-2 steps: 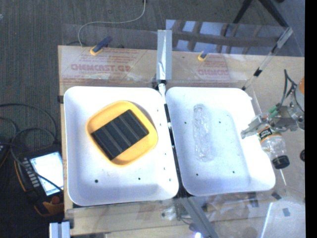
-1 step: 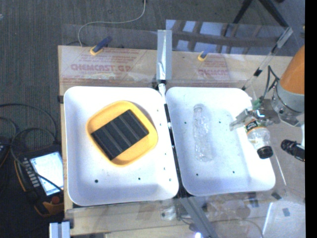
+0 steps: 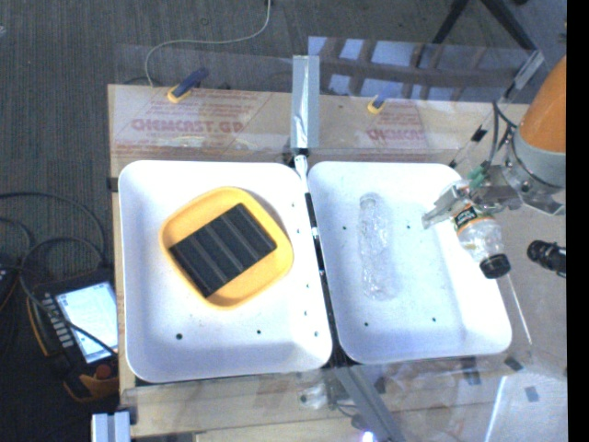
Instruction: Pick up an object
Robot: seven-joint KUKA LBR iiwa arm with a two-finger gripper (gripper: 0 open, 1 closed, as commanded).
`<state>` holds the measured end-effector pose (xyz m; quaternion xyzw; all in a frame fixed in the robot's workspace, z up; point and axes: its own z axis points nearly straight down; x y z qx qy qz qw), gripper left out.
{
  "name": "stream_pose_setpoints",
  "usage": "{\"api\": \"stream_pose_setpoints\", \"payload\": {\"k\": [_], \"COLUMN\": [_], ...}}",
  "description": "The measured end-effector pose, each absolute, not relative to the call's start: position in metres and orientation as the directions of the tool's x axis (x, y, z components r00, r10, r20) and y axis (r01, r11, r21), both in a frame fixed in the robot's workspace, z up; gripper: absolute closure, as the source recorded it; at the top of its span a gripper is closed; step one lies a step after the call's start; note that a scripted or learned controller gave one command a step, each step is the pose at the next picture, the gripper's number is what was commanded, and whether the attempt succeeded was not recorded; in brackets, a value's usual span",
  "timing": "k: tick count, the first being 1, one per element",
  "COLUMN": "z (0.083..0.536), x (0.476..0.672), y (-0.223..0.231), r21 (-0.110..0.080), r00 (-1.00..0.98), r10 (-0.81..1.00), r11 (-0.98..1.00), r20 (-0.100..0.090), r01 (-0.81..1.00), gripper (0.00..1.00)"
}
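1. Leftmost, the left bin holds a yellow dish with a dark ribbed insert, lying in the upper middle of that bin, well apart from the arm and untouched as far as I can judge.

2. Next, in the right bin, a clear plastic bottle lies flat on the floor, its length running from the upper part of the bin toward the middle. It is faint against the white, and nothing touches it.

3. Further right, at the right bin's upper right rim, the gripper hangs off the arm, which enters from the right edge of the frame.

4. Just below the gripper, a small clear bottle with a dark cap sits tilted over the bin's right rim, cap pointing to the lower right. Its upper end with a label meets the gripper, so it looks held, but I cannot tell whether the jaws are clamped on it or merely beside it.

5. Judged so, the pick seems well along: one object appears lifted clear of the bin floor. What is left is confirming a firm hold.
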<state>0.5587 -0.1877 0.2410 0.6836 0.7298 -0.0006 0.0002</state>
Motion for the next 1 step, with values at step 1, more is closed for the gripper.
{"api": "stream_pose_setpoints", "payload": {"k": [1], "z": [0.2129], "x": [0.6025], "y": [-0.2243], "r21": [-0.003], "r00": [-0.116], "r10": [0.993], "r11": [0.116], "r20": [-0.003], "r01": [0.993], "gripper": [0.00]}}
